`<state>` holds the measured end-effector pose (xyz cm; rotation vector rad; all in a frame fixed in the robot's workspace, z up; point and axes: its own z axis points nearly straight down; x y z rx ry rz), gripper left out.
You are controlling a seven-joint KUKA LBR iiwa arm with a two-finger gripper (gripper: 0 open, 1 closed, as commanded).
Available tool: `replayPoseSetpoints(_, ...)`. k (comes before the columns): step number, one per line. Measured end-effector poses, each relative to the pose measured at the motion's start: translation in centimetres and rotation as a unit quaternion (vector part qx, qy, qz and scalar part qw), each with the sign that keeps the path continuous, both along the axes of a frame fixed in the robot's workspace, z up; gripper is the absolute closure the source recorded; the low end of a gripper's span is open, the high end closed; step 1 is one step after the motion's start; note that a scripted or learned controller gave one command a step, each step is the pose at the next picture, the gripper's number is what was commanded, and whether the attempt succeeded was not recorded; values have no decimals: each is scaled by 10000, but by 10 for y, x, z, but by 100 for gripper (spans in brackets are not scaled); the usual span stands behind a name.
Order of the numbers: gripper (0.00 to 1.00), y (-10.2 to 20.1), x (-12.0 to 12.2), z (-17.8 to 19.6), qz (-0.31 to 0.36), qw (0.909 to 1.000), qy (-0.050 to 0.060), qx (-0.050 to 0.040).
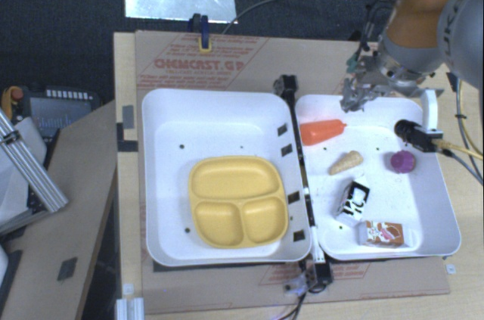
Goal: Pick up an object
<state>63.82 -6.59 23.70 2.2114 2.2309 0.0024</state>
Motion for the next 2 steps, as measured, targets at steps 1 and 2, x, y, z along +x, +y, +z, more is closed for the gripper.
replayPoseSetpoints(1, 100, 51, -8, -12, 0, 10000, 7, 2)
replayPoseSetpoints(2, 100, 110, -10, -3, 8, 10000, -5, 8)
